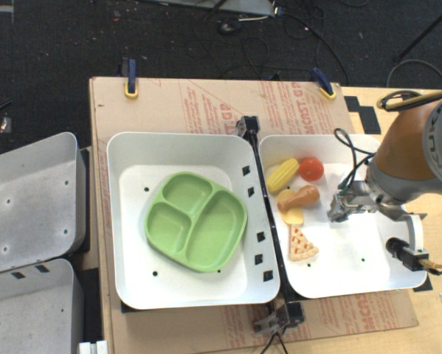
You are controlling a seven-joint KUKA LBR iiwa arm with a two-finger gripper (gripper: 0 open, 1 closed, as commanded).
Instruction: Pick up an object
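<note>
Pizza slice [302, 245] lies lowest in the right bin [353, 275], with a small yellow piece [293, 216], a drumstick [298, 196], a corn cob [282, 173] and a tomato [311, 169] ranged above it. Right of the drumstick, the gripper [342, 206] hangs over bare bin floor; I cannot tell how its jaws stand. A good pick probably means shifting toward the drumstick, centring over one item, and descending straight so neighbours stay undisturbed. Left of these, a green plate [197, 220] fills the other bin.

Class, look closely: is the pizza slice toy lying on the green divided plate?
No. The triangular pizza slice toy lies in the right white bin, while the green three-compartment plastic plate sits in the left one.
</note>
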